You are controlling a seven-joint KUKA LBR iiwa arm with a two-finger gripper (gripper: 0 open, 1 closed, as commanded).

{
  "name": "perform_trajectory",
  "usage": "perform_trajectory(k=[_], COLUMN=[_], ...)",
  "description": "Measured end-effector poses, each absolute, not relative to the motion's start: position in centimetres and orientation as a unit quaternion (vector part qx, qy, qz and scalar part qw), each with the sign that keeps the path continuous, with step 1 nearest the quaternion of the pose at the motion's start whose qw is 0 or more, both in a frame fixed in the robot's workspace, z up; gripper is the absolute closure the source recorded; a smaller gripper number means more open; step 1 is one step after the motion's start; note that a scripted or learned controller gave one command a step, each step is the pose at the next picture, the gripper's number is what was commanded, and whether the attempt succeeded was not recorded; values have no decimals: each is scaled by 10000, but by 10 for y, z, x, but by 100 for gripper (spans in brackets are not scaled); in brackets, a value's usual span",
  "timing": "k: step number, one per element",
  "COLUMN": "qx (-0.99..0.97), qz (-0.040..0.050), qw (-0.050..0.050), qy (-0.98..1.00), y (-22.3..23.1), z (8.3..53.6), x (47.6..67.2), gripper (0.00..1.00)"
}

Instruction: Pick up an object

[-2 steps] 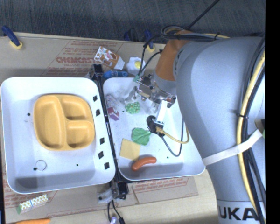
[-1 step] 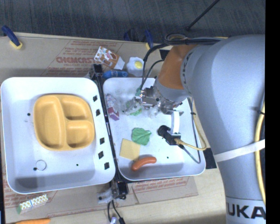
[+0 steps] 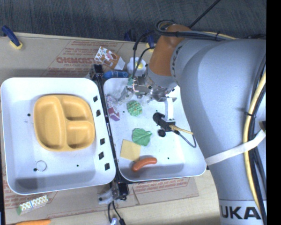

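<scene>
Grey arm casing fills the near right of the view, its bulk hanging over the right-hand bin and hiding that bin's far wall. The jaws sit low at the bin's upper end, just above a small green textured ball, and whether they are spread or pressed together I cannot tell — the wrist hardware covers them. Nothing can be seen pinched there. Candidates for the pick all lie in this bin: the ball nearest the jaws, a green leaf-shaped piece below it, a yellow square slice and an orange sausage near the bottom rim. My worry is crowding at the top — a descent could clip the purple-and-white item by the divider, or the ball may roll off a poorly centred close. The black cabled fitting also hangs close to the leaf piece. Open room is better toward the bin's lower middle, while the left bin holds a yellow divided tray and has bare floor around it. Loose wrappers lie on the surface beyond the bins.
</scene>
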State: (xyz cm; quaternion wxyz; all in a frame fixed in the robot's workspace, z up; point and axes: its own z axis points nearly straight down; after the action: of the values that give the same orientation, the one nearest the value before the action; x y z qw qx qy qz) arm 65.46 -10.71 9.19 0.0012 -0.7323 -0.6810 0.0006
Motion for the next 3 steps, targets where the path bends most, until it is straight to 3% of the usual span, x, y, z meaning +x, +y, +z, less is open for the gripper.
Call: perform_trajectory(k=[1, 2, 3], qx=[-8374, -8466, -8395], qz=[11, 23, 0], qw=[12, 22, 3], qy=[-5466, -5322, -5433], y=[-99, -111, -195], z=[134, 98, 94], x=[646, 598, 639], gripper=[0, 0, 0])
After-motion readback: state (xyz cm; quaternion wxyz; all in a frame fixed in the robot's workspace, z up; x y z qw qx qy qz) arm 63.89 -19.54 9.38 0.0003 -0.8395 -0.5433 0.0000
